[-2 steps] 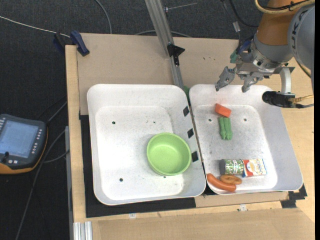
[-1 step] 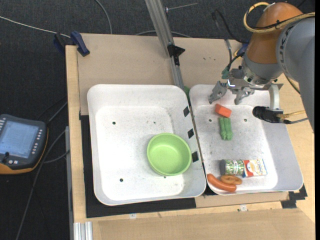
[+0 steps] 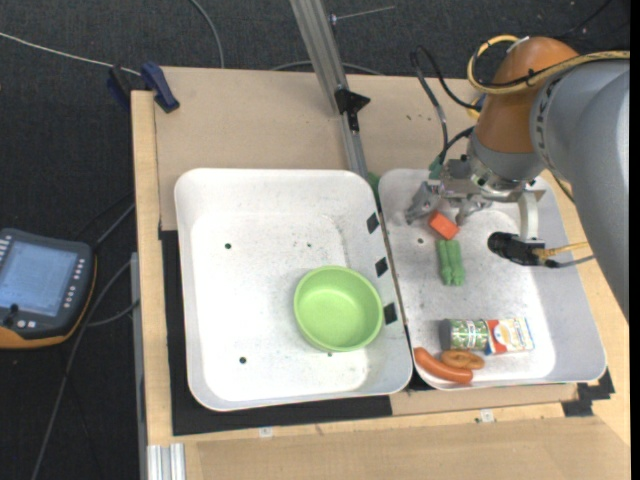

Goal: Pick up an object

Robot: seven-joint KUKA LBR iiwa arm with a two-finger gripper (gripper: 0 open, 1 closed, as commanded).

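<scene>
Gripper point(image 3: 445, 211) sits low over the far end of the right white bin point(image 3: 570, 308), fingers spread a bit with a small orange block point(image 3: 445, 227) right at the tips. Honestly can't tell if it's actually pinched or just lying there.

Going near to far: at the front edge of the right bin there's an orange-red sausage-shaped toy point(image 3: 444, 366), and touching it from behind is a small carton with a green and red label point(image 3: 487, 336) lying on its side. Further back is a green ridged block point(image 3: 451, 263), just below the orange one, so it's crowding the pick spot a little.

Left white bin point(image 3: 200, 268) has a lime green plastic bowl point(image 3: 338, 308) near its right wall, well apart from the action.
</scene>
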